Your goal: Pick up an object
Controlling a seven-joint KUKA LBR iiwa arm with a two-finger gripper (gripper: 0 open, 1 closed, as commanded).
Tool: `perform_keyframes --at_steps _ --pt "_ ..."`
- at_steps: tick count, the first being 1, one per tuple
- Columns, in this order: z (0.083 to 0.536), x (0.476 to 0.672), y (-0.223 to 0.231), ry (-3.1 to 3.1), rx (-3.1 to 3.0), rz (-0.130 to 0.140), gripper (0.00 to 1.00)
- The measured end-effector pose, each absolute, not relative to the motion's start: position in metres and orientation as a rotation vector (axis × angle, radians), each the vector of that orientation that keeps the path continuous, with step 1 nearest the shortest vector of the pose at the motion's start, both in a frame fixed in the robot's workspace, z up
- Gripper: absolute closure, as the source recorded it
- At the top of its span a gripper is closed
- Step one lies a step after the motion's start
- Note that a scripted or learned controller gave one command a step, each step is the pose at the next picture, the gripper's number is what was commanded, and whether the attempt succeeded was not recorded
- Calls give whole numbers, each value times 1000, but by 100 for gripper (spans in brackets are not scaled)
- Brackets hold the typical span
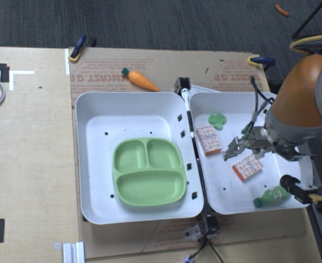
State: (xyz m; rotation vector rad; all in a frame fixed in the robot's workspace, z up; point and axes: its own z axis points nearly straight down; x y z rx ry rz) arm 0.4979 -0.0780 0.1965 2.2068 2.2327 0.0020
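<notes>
Two white bins sit side by side on the bench. The left bin (90, 163) holds a green divided plate (149, 171), lying flat near its middle, well apart from anything the arm could reach at once. A toy carrot (141, 79) lies outside on the cardboard, beyond the far rim of that bin.

Moving right, the right bin (218, 199) carries the likely candidates. A red-and-white packet (208, 140) lies flat near the bin's left wall, its long axis running roughly far to near. Just beyond it on the far side sits a small green leafy piece (217, 120). Next comes the gripper (236, 148), low over the bin floor between the two packets; its dark fingers look parted, with nothing seen between them. Just to its right and slightly nearer lies a second red-and-white packet (247, 167), tilted, its long axis slanting from near-left to far-right. A green bottle (272, 196) rests on its side by the bin's near-right corner, farther from the gripper than either packet.

The second packet seems the closest target: it lies to the right and a little nearer than the fingertips, so a short shift that way, with the fingers set across its narrow side, would probably serve. Being thin and flat, it may be hard to grip.
</notes>
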Motion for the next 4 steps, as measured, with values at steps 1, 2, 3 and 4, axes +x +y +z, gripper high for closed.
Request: perform_keyframes --at_steps 1,2,3,4 --pt "95 492 -134 2283 2150 5 0" --pt "106 494 -135 2275 2148 6 100" --pt "106 494 -135 2275 2148 6 0" --pt "115 495 -136 2273 2148 6 100"
